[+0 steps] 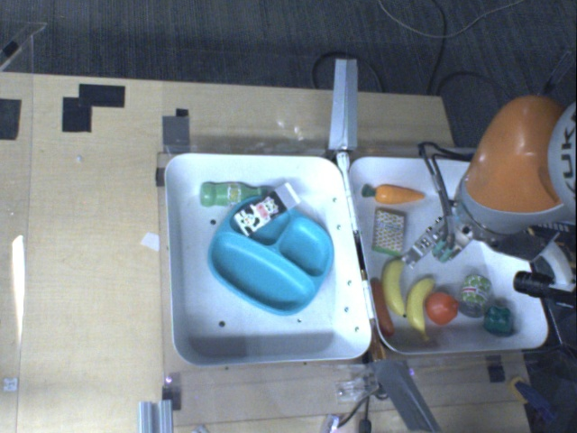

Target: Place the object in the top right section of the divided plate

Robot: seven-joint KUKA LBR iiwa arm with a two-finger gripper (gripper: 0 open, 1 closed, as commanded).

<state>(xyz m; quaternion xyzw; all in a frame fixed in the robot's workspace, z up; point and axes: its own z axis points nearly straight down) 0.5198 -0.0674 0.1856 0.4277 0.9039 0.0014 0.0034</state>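
A blue divided plate [248, 276] lies tilted in the left bin [194, 332]. A small black-and-white patterned carton [261, 214] rests on its side at the plate's upper edge, over the top compartment, with its white end pointing up and right. My gripper [433, 247] hangs over the middle of the right bin [523, 336], well to the right of the plate. Its fingers look spread, and nothing shows between them.
A green bottle [225, 192] lies beside the carton at the left bin's top. The right bin holds a carrot [398, 194], a grater-like piece [389, 229], two bananas [394, 287], a tomato [441, 308], a sausage [382, 310] and two green items [477, 293].
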